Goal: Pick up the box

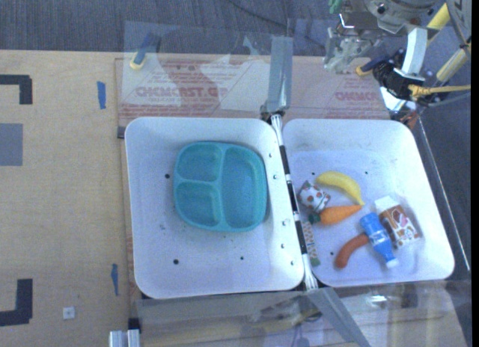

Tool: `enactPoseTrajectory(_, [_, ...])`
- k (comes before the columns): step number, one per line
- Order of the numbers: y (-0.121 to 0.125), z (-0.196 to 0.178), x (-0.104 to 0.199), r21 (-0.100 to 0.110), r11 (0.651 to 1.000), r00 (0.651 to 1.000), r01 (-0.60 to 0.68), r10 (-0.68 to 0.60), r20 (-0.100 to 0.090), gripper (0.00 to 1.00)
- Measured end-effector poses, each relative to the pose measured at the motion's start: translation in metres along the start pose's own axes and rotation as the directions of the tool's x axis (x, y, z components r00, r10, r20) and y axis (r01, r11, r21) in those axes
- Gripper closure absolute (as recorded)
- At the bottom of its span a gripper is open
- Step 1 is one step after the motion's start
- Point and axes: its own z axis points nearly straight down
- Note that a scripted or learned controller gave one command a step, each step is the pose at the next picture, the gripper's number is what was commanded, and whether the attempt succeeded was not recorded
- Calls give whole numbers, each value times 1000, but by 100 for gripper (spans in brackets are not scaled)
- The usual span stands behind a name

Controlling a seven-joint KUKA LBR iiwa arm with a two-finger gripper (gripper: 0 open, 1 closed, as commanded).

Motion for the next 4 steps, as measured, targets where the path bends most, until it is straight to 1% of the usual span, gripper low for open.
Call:
enactPoseTrajectory(1, [-17,78,32,29,1000,1000,-1,1,-6,100])
enactPoseTrajectory(4, [-13,45,29,18,1000,1000,-6,7,-6,100])
